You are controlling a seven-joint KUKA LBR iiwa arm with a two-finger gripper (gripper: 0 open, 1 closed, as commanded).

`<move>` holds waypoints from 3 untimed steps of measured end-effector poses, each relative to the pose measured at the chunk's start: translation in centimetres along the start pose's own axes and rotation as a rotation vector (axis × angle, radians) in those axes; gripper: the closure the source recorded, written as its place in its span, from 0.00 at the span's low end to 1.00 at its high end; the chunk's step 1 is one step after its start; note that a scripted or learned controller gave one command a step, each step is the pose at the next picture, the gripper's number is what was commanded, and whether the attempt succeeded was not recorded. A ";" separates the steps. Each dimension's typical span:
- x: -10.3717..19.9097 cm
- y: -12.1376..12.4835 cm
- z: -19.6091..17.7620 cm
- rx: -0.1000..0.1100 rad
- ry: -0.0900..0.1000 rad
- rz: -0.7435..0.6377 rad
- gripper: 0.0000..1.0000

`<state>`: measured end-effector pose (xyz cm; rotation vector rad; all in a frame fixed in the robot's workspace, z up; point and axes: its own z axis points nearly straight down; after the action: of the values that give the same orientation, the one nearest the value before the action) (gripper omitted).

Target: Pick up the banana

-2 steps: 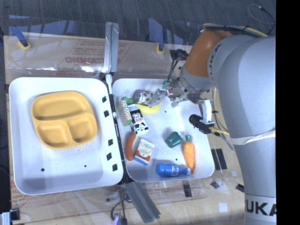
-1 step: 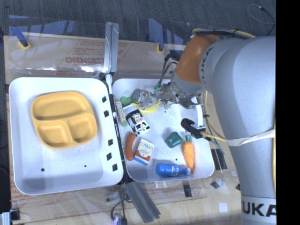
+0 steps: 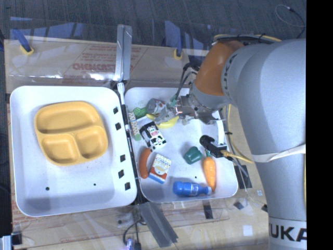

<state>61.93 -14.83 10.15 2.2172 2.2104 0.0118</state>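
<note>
The small curved yellow banana [image 3: 167, 123] lies low in the right-hand shallow white bin [image 3: 229, 189], not lifted yet, with the robot's grey gripper [image 3: 179, 110] right above it, and I cannot tell how it is set.

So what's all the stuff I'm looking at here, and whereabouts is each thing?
left bin: one, white, left half of the bench
tray: one, yellow, three compartments, in the left bin
right bin: one, white, beside the left bin
banana: one, yellow, upper part of the right bin, right at the end effector
carrot: one, orange, lower right of the right bin
bottle: one, blue, lying along the near edge
cup: one, dark green, centre
sausage: one, orange-red, left side
carton: one, white and orange, beside the sausage
end effector: one, grey, above the banana
</note>
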 end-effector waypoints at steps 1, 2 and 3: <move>0.1 0.0 -1.0 0.003 0.002 -0.004 1.00; 0.1 0.0 -0.9 0.003 0.002 -0.004 0.00; 0.2 0.1 -2.0 0.003 0.003 -0.008 1.00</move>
<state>61.96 -14.65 12.11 2.2114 2.2224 0.0111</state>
